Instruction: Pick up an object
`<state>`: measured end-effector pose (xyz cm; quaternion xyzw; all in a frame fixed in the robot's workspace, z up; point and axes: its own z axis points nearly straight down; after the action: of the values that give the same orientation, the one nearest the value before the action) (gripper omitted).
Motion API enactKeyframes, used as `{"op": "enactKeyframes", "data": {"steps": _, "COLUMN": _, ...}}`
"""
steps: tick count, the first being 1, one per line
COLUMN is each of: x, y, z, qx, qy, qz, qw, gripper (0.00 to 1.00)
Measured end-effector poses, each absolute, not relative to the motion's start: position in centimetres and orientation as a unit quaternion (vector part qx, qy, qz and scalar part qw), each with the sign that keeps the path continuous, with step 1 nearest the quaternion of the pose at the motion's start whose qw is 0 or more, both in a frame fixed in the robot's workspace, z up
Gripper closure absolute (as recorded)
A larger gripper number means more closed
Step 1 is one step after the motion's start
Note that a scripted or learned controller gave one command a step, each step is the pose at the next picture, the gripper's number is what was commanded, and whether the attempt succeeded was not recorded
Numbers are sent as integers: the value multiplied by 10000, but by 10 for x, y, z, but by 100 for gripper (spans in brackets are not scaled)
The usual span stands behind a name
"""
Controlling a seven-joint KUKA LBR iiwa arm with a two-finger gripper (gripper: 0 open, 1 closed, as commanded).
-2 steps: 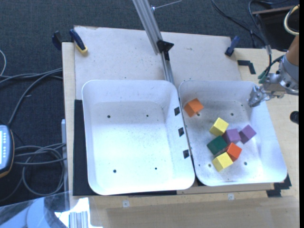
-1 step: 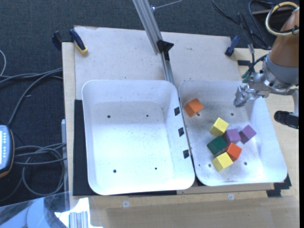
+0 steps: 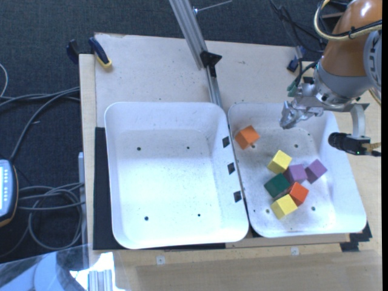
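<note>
1. The claw (image 3: 291,119) hangs over the far part of the right bin (image 3: 348,214) with no block in it (I cannot tell if it is apart or together).
2. The orange block (image 3: 246,136) sits nearest, by the bin's left wall.
3. Picking up is not yet done.

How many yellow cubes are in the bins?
2, both in the right bin: upper yellow cube at the cluster's top, lower yellow cube at its bottom. None looks hidden.

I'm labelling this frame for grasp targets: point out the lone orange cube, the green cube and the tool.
orange cube (image 3: 246,136): camera view, top face.
green cube (image 3: 277,184): camera view, top face.
tool (image 3: 290,119): camera view, at its fingertips.
</note>
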<state>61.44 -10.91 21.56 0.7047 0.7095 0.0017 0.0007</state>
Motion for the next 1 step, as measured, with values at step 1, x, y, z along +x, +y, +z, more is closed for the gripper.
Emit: {"op": "enactKeyframes", "data": {"steps": 1, "x": 614, "y": -59, "z": 215, "qx": 7047, "qy": 7095, "qz": 6, "qw": -12, "gripper": 100}}
